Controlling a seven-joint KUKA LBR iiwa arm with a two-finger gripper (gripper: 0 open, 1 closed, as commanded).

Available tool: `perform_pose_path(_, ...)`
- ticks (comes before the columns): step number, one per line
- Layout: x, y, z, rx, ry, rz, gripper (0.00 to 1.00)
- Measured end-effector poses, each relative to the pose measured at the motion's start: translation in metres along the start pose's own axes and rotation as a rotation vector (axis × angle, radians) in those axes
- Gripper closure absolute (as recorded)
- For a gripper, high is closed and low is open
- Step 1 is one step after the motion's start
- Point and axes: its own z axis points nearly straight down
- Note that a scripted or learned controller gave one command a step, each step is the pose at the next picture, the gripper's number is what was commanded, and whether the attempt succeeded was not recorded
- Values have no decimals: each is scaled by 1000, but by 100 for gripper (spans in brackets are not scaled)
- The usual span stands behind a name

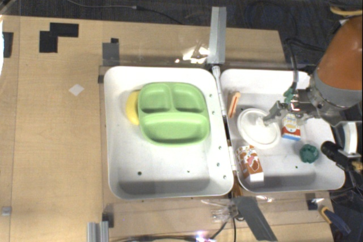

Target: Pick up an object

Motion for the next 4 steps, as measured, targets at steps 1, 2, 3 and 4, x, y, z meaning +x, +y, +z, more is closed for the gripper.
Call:
perform_pose_path(1, 12, -24, 108, -20, -1, 48, 0)
perform_pose_path(2, 14, -21, 97, -24, 2, 45, 100)
perform_pose_path(3, 14, -21, 97, -24, 2, 45, 0)
perform_pose_path(4, 15, -27, 138, -15, 2, 13, 0)
